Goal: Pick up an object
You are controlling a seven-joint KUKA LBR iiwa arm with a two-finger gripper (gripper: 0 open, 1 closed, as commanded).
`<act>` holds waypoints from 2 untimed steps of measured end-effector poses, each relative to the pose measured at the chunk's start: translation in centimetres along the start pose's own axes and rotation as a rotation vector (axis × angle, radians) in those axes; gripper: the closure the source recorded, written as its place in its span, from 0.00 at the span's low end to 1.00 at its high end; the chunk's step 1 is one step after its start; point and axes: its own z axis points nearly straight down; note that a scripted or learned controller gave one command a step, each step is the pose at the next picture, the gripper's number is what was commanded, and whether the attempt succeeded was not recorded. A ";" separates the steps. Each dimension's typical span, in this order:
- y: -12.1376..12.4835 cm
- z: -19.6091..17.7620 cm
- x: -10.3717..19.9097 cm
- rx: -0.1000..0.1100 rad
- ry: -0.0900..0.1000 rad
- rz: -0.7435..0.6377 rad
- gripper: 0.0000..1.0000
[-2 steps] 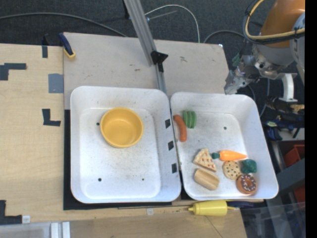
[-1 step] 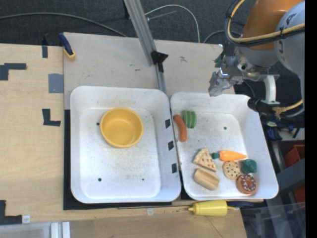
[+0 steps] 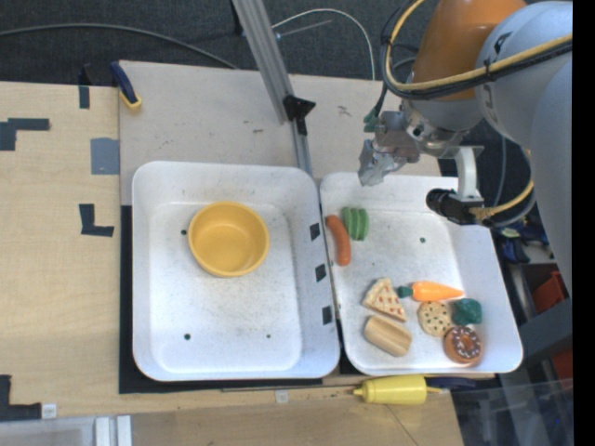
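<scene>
One sausage (image 3: 338, 240) lengthwise along right bin's (image 3: 497, 277) left wall.

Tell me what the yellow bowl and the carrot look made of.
Yellow bowl: probably moulded plastic, going by its even colour and smooth, softly matte walls. Carrot: likely toy plastic, uniformly bright orange with a smooth surface; the picture cannot rule out rubber.

I see even, bright overhead light, soft shadows under the shallow white plastic bins (image 3: 149, 249), slight overall softness, no glare.
</scene>
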 end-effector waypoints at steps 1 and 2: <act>-1.6 -0.3 4.6 0.000 0.001 0.000 1.00; -2.5 1.2 9.0 0.001 -0.001 0.001 1.00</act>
